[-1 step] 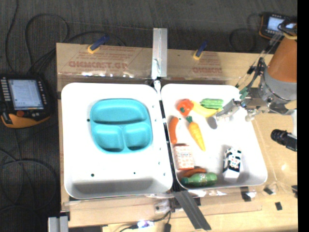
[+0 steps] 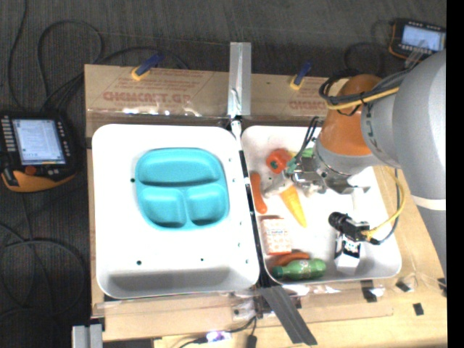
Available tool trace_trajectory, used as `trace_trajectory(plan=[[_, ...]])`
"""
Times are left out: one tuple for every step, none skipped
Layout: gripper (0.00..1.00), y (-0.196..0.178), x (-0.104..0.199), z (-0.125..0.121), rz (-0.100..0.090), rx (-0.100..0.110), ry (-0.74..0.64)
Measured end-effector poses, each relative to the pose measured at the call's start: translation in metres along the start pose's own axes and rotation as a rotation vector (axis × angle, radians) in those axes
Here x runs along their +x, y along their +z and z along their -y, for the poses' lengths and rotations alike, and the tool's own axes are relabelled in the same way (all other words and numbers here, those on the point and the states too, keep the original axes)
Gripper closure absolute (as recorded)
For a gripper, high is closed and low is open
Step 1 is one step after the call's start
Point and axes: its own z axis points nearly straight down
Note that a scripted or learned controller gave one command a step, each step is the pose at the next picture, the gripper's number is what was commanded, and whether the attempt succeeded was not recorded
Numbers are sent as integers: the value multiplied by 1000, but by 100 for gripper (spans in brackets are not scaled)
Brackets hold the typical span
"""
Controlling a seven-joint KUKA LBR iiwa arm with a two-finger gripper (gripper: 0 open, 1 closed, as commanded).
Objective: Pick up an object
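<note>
My gripper [image 2: 296,174] reaches down into the right bin [image 2: 384,256] at its upper middle. It sits just right of a red-orange rounded object [image 2: 276,159] and just above a yellow-orange cone [image 2: 295,204]. An orange carrot-like stick [image 2: 257,193] lies along the bin's left wall. Below it lies a small white and red packet [image 2: 275,235]. A green cucumber [image 2: 301,270] rests at the front wall with a thin red piece [image 2: 288,257] just above it. The gripper's body hides whatever is directly under it.
The left bin [image 2: 116,252] holds a cyan divided tray [image 2: 183,187]. A black and white part on a cable [image 2: 348,238] hangs over the right bin's front right. The arm's grey and orange body [image 2: 355,133] covers the bin's upper right. A handheld screen [image 2: 35,151] lies left of the bench.
</note>
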Motion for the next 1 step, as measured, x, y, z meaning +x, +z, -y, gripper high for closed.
trace_trajectory(plan=[[100,-7,0,0,-2,3,-2]])
